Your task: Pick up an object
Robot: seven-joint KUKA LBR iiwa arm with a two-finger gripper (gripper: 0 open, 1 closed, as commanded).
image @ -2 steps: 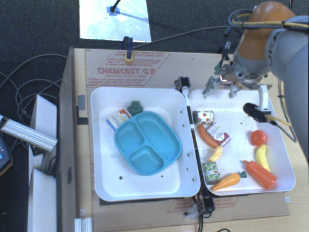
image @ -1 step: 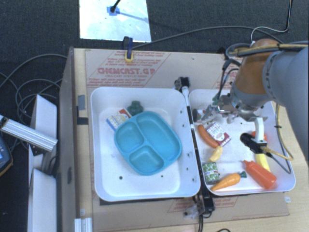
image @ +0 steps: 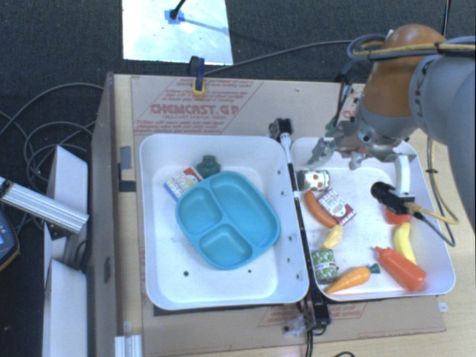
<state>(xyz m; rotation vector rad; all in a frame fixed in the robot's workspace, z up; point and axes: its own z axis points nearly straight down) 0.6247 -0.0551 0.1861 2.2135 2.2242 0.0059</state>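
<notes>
Approach looks to be the step in hand: the gripper (image: 338, 153) hangs over the far left corner of the right bin (image: 439, 274), fingers splayed wide with nothing between them. Nearest below lies a small round can (image: 317, 179) beside a glossy plastic hot dog (image: 320, 209) — the next move calls for centring and descending.

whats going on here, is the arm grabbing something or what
A grey and orange robot arm reaches in from the right, its gripper hanging over the back of the right bin. Nothing shows between its fingers. Below it lie toy foods: a hot dog, a carrot, a banana and an orange bottle. The left bin holds a blue divided plate.
</notes>
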